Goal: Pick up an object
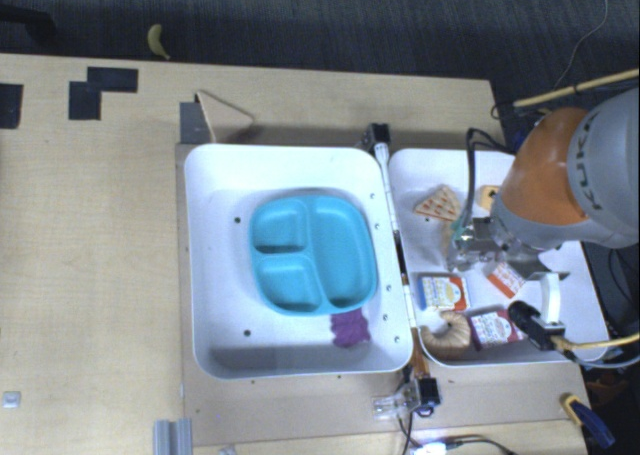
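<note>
The arm comes in from the right over the right bin [415, 168], its orange band and grey wrist covering much of that bin. The gripper [470, 243] hangs low in the bin's middle, just below a tan waffle-like wedge [437, 205] and above a small white and red packet [442, 293]. A brown round piece [450, 333] and a dark red packet [492, 327] lie near the bin's front wall. An orange and white piece [505, 281] shows beside the wrist. Nothing is visibly between the gripper's fingers.
The left bin [210, 243] holds a blue three-compartment tray [310, 253] and a small purple object [349, 328] at its front right. A black and white marker-like item [379, 143] lies on the divider between the bins. Black tape marks sit at the bench's far left.
</note>
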`<state>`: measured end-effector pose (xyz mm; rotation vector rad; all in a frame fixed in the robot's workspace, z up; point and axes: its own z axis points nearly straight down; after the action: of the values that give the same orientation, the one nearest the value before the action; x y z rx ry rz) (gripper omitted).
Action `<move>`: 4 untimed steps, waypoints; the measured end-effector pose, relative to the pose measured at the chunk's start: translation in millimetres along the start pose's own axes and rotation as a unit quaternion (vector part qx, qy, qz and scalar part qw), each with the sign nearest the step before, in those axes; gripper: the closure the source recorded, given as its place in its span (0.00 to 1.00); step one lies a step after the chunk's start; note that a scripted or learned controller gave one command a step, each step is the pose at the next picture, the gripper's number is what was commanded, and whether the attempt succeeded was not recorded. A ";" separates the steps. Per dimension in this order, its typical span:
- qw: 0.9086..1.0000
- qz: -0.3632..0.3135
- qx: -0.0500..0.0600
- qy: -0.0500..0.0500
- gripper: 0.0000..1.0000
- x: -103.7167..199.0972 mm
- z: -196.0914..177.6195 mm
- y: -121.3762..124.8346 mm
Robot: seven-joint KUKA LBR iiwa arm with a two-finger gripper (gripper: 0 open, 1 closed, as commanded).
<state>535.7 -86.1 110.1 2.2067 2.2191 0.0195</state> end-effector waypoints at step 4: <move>1.000 0.002 -0.002 0.000 0.00 -0.2 18.7 -35.3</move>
<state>500.7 -86.5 90.8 2.2075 2.2127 0.0241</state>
